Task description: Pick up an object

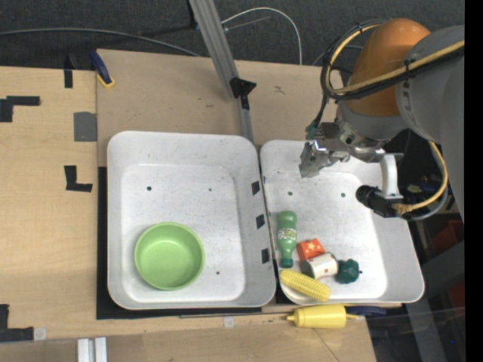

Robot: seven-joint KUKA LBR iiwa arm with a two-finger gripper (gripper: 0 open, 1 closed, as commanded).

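My gripper [311, 164] hangs over the back left part of the right bin [377, 202], well above and behind the objects. Nothing shows between its fingers. Near the bin's front lie a green bottle [286, 237], an orange and white block [315, 258], a dark green round piece [348, 271] and a yellow corn cob [305, 284]. A green bowl [169, 256] sits at the front of the left bin [181, 164].
A yellow bottle-like object [321, 317] lies on the bench just in front of the right bin. A grey pole [215, 36] slants over the bench behind the bins. Cables loop around the arm at the right.
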